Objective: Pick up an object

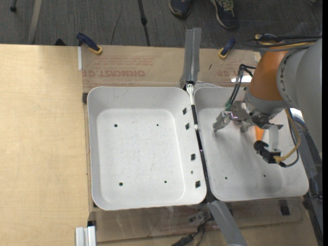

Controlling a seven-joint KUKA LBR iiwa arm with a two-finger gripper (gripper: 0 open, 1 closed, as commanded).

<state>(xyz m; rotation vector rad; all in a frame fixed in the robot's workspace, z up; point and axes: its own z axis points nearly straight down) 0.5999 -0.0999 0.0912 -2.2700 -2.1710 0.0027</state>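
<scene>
Over the right bin point(241, 183), hovering with gripper point(224, 121), its spread too blurry to tell, maybe missing the half-hidden orange thing point(259, 133).

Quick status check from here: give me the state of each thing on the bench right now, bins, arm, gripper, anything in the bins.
Left bin: sits flat, bare white floor showing.
Right bin: sits flat beside the left bin, arm over it.
Arm: reaching in over the right bin.
Gripper: low over the right bin's upper part.
Small orange object: in the right bin, partly hidden under the wrist, not gripped.
</scene>
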